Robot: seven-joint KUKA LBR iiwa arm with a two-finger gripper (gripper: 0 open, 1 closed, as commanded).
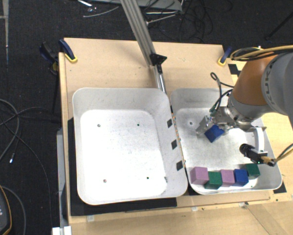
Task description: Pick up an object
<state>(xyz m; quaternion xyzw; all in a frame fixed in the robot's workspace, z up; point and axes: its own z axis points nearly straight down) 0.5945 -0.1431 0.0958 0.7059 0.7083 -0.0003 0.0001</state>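
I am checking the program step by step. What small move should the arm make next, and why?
Probably a short, slow lift straight up. The tool is in the right bin with a blue block at its tip, which looks gripped, though the hold is not sure. The block is apart from the row of blocks at the near wall, so rising should disturb nothing.

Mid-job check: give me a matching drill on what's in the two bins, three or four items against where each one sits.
Things:
1. blue block
2. purple block
3. dark green block
4. left bin

Places:
A. right end of the row along the right bin's near wall
B. between the fingers of the hand
C. left end of that row
D. beside the right bin

Pairs: 1-B, 2-C, 3-A, 4-D
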